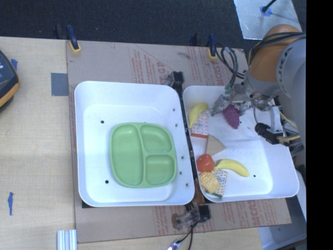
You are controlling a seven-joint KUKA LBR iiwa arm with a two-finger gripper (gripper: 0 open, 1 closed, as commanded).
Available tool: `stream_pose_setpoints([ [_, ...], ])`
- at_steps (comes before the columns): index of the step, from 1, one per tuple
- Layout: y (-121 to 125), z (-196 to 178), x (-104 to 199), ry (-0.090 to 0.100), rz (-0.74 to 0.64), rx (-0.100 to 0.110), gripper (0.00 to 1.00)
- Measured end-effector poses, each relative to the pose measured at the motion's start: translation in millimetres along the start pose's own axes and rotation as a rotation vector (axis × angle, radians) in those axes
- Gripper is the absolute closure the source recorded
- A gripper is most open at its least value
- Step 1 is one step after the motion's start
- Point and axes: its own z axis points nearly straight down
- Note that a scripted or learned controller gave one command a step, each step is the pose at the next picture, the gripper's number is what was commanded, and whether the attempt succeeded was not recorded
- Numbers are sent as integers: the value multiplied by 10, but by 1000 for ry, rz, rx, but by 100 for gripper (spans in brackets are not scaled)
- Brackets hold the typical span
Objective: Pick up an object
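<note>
At far end of right bin (281,189), end effector (232,104) poised over purple eggplant-like toy (231,116); fingers straddling its top, grip state unclear, cannot tell. Risks: rounded toy slipping out on lift; rolling toward bin wall; fingertips grazing nearby yellow banana (197,113).

Two bins (83,139) — one tray (141,154), two bananas (232,166).

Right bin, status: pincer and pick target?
Pincer over right bin, at purple item. Grasp unconfirmed. Bananas, tomato apart, lower down.
</note>
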Motion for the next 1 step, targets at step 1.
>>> stream_pose_setpoints([
  [1,-5,-4,-370,-2,4,-2,0],
])
